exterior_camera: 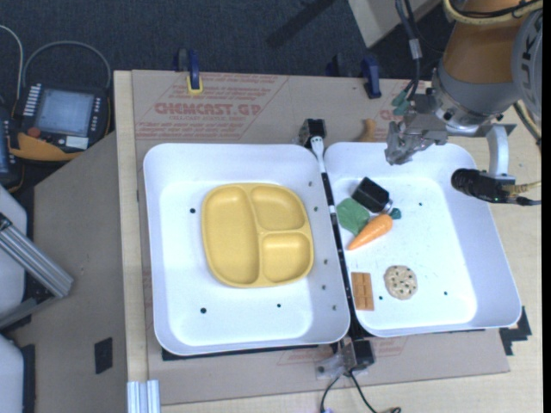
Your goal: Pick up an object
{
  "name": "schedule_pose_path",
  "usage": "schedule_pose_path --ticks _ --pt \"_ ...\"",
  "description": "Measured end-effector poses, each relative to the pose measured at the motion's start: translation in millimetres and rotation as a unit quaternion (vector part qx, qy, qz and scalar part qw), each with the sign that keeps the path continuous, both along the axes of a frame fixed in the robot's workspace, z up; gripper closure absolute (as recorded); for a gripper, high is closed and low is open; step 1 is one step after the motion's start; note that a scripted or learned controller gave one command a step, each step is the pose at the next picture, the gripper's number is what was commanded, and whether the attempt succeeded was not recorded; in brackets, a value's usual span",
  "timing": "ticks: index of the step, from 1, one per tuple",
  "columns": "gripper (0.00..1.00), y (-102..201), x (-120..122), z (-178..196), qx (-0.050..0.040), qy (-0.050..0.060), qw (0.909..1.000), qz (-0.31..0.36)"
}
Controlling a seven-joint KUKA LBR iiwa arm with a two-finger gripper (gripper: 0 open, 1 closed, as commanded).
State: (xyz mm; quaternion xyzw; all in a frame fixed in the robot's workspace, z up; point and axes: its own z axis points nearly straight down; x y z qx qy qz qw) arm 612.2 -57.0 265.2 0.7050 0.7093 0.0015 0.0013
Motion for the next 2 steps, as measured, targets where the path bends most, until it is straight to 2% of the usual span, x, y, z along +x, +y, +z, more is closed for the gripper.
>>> schedule_pose_path --ticks 2 --pt "1.0 95.6 44.7 -21.3 0.0001 0.0 1.0 -0.001"
